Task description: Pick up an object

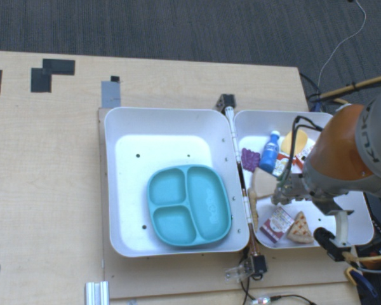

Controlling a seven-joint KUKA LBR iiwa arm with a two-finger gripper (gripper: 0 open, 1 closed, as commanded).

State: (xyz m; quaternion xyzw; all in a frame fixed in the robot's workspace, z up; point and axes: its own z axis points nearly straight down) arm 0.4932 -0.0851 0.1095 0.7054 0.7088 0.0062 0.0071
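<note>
Blue bottle (270, 151) lies in the right bin (362, 230), just left of your gripper (284, 192); you cannot tell its finger state. Nearer you from the bottle sit a packet (276, 224) and pizza slice (300, 227). Far left: a teal divided plate (189, 204).

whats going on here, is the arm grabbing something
The robot arm reaches from the right down into the right bin, among a blue bottle, a purple item, a packet and a pizza-slice toy. Nothing is visibly held. The left bin holds a blue divided plate.
</note>
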